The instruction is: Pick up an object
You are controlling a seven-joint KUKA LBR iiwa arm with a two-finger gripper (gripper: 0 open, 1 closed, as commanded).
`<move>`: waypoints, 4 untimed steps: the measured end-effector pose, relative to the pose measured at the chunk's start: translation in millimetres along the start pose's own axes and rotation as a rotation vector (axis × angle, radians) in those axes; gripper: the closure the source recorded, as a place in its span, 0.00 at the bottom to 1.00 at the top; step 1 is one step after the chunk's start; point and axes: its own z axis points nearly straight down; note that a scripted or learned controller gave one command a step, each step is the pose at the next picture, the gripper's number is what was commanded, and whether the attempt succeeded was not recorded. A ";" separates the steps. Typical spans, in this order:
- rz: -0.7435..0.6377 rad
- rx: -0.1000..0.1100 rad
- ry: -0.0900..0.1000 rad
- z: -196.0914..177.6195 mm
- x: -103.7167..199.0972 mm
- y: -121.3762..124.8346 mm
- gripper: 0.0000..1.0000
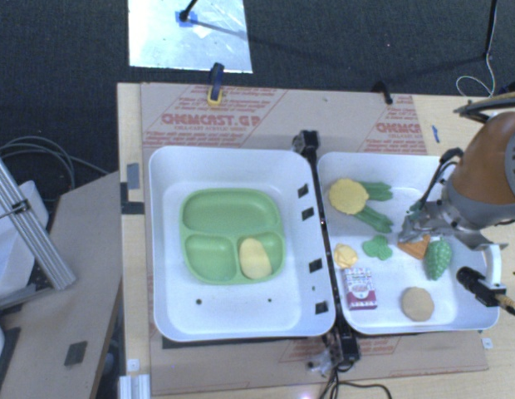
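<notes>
Gripper [417, 227] low in the right bin [390, 166], tips just beside an orange wedge [415, 248] and a green bumpy toy [438, 258]; whether it is spread or closed cannot be told. Nothing looks lifted, so the pick seems not yet done. A yellow piece [256, 258] sits on the green tray [231, 210] in the left bin [170, 223].

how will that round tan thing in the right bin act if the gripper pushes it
The round tan piece looks low and smooth-edged, so it would probably slide or roll rather than tip. It lies clear of the red carton, so a push likely moves it alone.

Arm in from right, hand [417, 228] low, wrist bent.
</notes>
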 end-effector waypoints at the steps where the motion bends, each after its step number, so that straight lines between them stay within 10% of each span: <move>1: -0.009 0.022 0.014 20.0 49.1 49.5 1.00; 2: -0.003 0.025 0.013 19.8 45.4 46.9 0.00; 3: 0.000 0.026 0.019 19.5 -7.8 27.9 0.00; 4: -0.011 0.028 0.018 19.2 85.2 9.3 0.00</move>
